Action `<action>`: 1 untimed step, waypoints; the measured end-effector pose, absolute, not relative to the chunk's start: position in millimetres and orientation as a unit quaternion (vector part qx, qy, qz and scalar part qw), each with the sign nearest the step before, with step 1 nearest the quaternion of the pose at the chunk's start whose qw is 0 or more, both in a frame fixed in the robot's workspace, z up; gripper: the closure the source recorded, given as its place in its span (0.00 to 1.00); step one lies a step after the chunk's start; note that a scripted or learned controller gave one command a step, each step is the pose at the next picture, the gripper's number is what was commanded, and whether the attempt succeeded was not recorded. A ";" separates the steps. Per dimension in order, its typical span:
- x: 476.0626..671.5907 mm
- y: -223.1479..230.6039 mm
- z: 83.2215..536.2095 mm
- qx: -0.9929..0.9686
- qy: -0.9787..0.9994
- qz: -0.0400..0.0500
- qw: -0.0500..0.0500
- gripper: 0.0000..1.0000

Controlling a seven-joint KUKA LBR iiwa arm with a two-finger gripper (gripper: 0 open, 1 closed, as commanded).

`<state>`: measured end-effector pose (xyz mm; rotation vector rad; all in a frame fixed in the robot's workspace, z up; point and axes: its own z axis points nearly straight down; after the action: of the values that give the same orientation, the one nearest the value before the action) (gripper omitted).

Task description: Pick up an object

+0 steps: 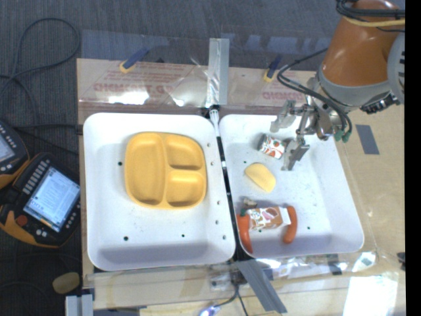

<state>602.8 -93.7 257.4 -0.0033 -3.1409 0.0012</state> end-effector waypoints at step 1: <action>652.6 -158.7 252.8 -0.017 -1.000 0.000 0.000 0.00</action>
<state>652.6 -158.7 252.8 -0.0529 -3.1413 0.0000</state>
